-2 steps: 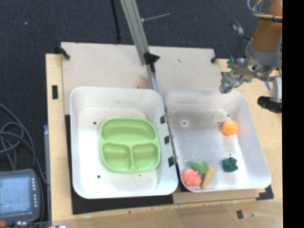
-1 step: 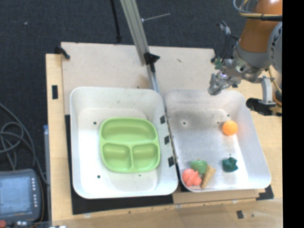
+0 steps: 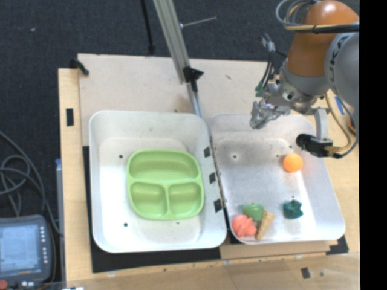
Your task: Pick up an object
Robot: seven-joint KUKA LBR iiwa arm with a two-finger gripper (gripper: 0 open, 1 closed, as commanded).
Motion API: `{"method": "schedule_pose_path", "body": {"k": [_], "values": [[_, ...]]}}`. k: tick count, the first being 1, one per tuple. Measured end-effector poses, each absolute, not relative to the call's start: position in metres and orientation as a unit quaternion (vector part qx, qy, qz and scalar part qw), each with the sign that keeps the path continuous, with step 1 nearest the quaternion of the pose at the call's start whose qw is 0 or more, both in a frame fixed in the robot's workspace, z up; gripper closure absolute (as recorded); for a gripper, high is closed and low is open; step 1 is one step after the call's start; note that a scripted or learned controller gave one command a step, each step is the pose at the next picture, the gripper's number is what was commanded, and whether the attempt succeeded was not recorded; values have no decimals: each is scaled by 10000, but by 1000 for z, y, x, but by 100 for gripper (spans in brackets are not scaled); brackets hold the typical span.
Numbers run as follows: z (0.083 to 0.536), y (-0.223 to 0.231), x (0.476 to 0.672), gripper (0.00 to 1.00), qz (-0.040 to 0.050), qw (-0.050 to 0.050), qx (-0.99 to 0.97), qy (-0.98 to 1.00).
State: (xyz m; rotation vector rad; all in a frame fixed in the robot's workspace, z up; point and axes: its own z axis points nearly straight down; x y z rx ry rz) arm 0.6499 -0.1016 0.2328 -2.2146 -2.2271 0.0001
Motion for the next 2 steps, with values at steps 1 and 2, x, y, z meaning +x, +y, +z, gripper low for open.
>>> {"method": "schedule_pose_path", "body": {"k": [1, 2], "values": [[235, -41, 634, 100, -8, 6, -7044, -7098], [247, 9, 625, 100, -13, 3, -7043, -7099]]}}
